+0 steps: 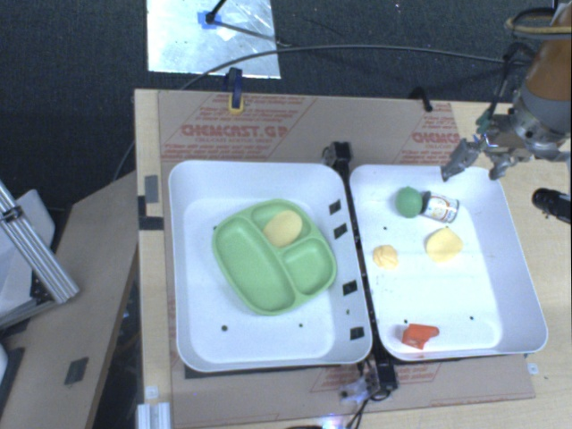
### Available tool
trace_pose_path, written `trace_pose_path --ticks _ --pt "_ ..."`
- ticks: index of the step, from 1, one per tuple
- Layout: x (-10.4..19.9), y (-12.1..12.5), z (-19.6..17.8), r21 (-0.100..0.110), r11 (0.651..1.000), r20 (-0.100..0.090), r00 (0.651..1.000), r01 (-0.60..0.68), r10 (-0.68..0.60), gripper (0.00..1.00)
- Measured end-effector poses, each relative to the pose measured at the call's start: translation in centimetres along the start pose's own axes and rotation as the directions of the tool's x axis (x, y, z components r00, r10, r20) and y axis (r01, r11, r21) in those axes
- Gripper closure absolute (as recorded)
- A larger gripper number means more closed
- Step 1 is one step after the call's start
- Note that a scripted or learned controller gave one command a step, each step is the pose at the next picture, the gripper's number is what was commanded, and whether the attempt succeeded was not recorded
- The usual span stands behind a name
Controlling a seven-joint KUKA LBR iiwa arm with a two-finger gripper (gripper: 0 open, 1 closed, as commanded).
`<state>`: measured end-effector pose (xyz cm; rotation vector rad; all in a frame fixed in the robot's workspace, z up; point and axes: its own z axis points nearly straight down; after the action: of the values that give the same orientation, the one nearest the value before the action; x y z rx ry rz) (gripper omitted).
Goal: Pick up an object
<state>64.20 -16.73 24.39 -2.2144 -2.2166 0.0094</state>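
Gripper (476, 157) of the grey arm hangs above the far right corner of the right bin (514, 266), its two fingers spread apart with nothing between them. Both white bins sit side by side on a brown board printed with red lettering (234, 130), which lies on a pale bench over dark carpet; a shiny foil sheet (211, 23) lies on the floor beyond. Left bin (197, 266) carries a green divided tray (259, 271), with a yellow lump (283, 228) in its upper compartment. Right bin holds a green ball (408, 201) touching a small jar (440, 208) lying on its side, a pale yellow piece (443, 244) just below them, a smaller yellow piece (385, 256) to its left, and an orange object (418, 334) near the front wall. Ball and jar lie nearest the open fingers, a little forward and left of them, while the orange object sits well apart
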Motion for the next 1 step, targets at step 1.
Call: trace_pose_path --ticks 1 --pt "0.05 0.22 -0.8 -0.012 1.0 0.002 1.0 0.003 -0.003 0.0"
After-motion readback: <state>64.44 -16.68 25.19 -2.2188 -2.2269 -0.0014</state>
